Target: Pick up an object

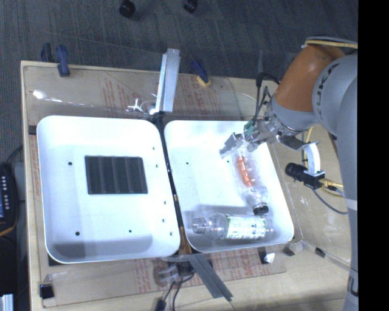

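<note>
Two clear plastic bottles in the right bin (182, 182): orange-label bottle (248, 176) mid-right of frame, green-label bottle (234, 226) lower right. Prob. light, slick, crushable; grip across mid-body. Pincer (243, 141) sits at orange bottle's top end; apart or together, can't tell.

A dark ribbed panel (115, 175) lies flat in the left bin (55, 237), blue clamps (62, 59) grip the bench's (85, 276) far edge, wheels (127, 8) beyond.
</note>
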Controlling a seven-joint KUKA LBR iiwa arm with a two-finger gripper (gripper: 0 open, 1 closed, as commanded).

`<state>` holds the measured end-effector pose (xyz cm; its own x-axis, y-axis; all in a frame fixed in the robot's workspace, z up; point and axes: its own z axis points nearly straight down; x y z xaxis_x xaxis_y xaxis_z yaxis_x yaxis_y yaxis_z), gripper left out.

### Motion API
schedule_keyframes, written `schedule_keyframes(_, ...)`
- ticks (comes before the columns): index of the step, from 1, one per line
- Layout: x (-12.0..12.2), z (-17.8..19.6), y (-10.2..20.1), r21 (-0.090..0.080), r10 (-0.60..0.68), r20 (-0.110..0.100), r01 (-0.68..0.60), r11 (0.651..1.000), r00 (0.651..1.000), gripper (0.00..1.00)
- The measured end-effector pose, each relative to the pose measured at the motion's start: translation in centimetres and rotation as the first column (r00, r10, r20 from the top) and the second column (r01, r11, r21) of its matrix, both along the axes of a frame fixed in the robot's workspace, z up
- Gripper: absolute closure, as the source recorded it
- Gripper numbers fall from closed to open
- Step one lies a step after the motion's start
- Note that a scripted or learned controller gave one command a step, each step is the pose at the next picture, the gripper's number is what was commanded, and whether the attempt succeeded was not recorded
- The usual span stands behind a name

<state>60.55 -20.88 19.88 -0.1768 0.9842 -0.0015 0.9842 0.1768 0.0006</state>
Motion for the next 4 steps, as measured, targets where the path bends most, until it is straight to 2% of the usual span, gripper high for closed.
schedule_keyframes(1, 0.1, 0.2, 0.0, -0.001, 0.061, 0.001, -0.061, 0.998, 0.998, 0.0)
schedule_keyframes(2, 0.2, 1.3, 0.1, -0.003, 0.065, 0.003, -0.065, 0.998, 0.998, 1.0)
schedule_keyframes(3, 0.2, 1.3, 0.1, -0.003, 0.064, 0.003, -0.064, 0.998, 0.998, 0.0)
schedule_keyframes(4, 2.0, 6.4, 0.0, -0.001, 0.27, 0.0, -0.27, 0.963, 0.963, 0.0)
